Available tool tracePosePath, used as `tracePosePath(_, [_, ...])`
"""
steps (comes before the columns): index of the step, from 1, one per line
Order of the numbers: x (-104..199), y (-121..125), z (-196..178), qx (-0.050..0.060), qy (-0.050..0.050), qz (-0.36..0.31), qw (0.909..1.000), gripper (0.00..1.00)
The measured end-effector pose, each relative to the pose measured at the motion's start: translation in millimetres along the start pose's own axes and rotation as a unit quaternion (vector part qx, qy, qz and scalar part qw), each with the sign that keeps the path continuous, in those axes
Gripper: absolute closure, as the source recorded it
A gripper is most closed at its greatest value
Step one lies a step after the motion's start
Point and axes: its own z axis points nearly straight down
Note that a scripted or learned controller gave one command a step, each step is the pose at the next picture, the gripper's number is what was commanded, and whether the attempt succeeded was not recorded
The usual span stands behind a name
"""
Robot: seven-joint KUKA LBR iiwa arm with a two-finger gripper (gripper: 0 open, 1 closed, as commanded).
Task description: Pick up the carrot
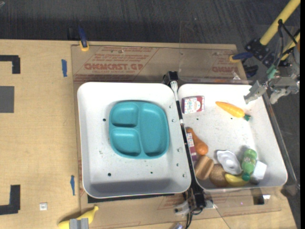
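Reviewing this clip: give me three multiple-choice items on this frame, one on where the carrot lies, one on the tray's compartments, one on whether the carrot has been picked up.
1. Where does the carrot lie?
A. In the left bin, on the tray
B. In the right bin, near its far rim
C. On the bench outside the bins

2. How many compartments does the teal tray have?
A. Two
B. Three
C. Five

3. What is the carrot's state?
A. Lying on the bin floor, apart from the end effector
B. Lifted above the bin
C. Set on the tray

Key: 1 B, the carrot lies on the right bin floor toward the far side, apart from the pile at the near end. 2 B, ridges split the tray into two small sections and one long one. 3 A, the end effector is at the bin's right rim, beside the carrot, not around it.
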Motion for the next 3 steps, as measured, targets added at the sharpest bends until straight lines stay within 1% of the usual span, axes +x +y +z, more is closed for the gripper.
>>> tracePosePath(1, [-3.6, 23.2, 133.0, 0.005, 0.002, 0.042, 0.9991, 0.00])
tracePosePath(2, [-6.0, 81.8, 191.5, -0.006, -0.001, 0.058, 0.9983, 0.00])
tracePosePath(3, [-7.6, 82.6, 180.0, -0.007, -0.005, 0.056, 0.9984, 1.00])
